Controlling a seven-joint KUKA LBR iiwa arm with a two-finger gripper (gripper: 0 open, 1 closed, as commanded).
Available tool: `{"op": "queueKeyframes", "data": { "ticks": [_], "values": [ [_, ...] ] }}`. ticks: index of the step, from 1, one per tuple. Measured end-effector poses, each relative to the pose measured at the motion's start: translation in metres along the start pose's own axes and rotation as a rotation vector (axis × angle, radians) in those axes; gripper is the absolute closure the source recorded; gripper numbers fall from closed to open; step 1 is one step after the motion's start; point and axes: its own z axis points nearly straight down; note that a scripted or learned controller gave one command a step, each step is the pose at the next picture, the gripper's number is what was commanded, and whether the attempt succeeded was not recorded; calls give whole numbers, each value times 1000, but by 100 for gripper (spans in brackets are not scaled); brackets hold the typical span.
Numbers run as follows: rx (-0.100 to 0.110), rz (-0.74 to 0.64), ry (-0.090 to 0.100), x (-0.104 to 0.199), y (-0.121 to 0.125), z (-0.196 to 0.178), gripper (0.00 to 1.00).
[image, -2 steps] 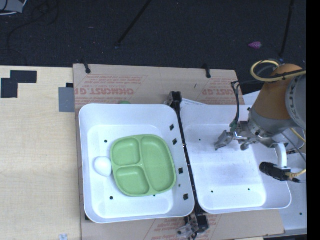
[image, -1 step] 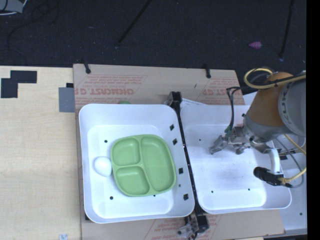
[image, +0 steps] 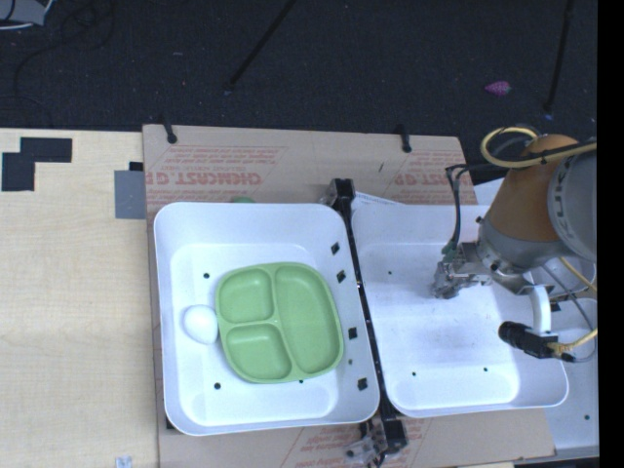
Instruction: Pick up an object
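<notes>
A green three-compartment plate [image: 280,321] lies in the left white bin [image: 195,232]. A small white ball [image: 201,324] rests against the plate's left edge. My gripper [image: 448,283] hangs low over the right white bin [image: 429,378], near its upper right part, far from both objects. Nothing is visible beneath or beside its tip. The grey arm with its orange band [image: 531,208] comes in from the right.
A black clamp strip [image: 353,300] runs between the two bins. Yellow and black cables [image: 541,344] loop by the arm at the right bin's right edge. Cardboard [image: 292,169] lies under the bins, with light wooden bench to the left.
</notes>
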Motion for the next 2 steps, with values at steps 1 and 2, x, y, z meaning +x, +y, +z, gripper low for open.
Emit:
{"op": "queueKeyframes", "data": {
  "ticks": [1, 2],
  "values": [
    [-3, -4, -1, 3, -1, -42, 100],
    [-7, -4, -2, 6, 7, -103, 100]
  ]
}}
